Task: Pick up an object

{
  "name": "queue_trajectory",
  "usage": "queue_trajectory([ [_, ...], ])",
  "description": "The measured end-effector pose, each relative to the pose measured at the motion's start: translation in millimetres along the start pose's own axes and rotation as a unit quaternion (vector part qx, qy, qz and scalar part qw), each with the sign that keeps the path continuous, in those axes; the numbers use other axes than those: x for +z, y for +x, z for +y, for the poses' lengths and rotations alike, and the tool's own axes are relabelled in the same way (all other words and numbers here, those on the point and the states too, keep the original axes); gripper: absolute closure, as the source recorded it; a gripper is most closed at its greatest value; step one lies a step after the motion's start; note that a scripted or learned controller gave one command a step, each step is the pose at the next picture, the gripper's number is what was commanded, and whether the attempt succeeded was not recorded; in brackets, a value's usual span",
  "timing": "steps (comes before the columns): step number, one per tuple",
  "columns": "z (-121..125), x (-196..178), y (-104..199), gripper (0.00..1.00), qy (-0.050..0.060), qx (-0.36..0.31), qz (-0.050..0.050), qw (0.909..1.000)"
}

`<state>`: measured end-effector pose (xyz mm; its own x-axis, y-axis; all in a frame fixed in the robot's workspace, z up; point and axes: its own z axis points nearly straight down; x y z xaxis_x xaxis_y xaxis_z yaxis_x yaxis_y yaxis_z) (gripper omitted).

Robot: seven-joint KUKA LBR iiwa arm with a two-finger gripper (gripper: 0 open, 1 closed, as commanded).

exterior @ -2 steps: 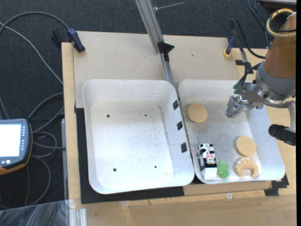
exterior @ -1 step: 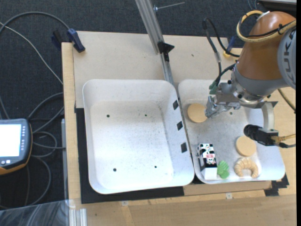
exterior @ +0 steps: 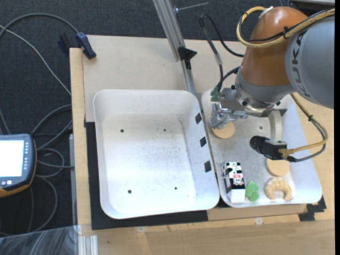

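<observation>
Here the arm (exterior: 313, 52) reaches in from the right, and its orange band (exterior: 271, 36) sits over the far half of the right bin (exterior: 311, 169). The fingers (exterior: 218, 120) are down at that bin's left side, close to the wall it shares with the left bin (exterior: 143, 142). From this angle I cannot tell whether they are apart or together.

A tan disc (exterior: 225, 131) lies flat on the bin floor just beside the fingers, on their near side. Whether they touch it cannot be told.

The other things lie toward the near end of the right bin. A second disc (exterior: 277, 168) lies flat near the right wall, and a croissant (exterior: 279, 189) lies just in front of it. A green piece (exterior: 252, 191) lies left of the croissant. Left of that, a small black, white and red box (exterior: 232, 174) stands against the left wall, and a white block (exterior: 237, 196) touches its near end.

Both bins rest on the pale counter (exterior: 133, 62). A blue clamp (exterior: 85, 44) grips the counter's far left corner. A metal pole (exterior: 167, 20) slants in from above toward the gap between the bins. Off the counter at the left lies a pendant (exterior: 13, 161) with a lit screen.
</observation>
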<state>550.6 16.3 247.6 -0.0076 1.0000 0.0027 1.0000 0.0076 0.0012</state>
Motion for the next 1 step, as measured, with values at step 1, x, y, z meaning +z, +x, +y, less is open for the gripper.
queue_trajectory([
  [1,-4.5,-3.8,57.7,1.00,0.000,0.000,0.000,1.0000],
])
